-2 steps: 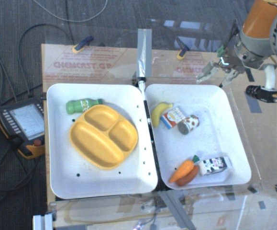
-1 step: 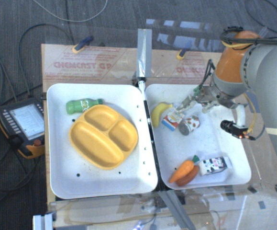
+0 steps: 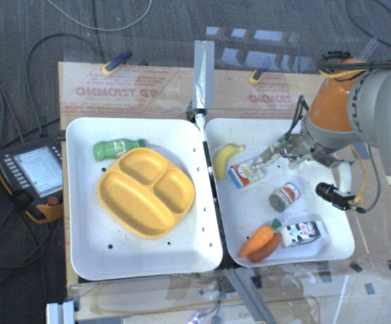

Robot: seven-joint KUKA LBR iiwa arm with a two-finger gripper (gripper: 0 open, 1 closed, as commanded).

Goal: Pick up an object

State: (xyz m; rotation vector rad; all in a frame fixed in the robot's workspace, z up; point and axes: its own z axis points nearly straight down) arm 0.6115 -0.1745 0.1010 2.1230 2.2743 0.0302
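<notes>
In the camera view the gripper (image 3: 271, 155) reaches into the right bin (image 3: 330, 248), fingers apart, its tip just beside a small carton (image 3: 244, 174); banana (image 3: 223, 158), can (image 3: 284, 197) and carrot (image 3: 260, 242) lie nearby

Robot lab, teach pendant (image 3: 30, 174), floor cables (image 3: 87, 19), bench bins (image 3: 80, 201)

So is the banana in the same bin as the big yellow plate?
No, the banana lies in the right bin, while the yellow plate sits in the left bin.
</notes>
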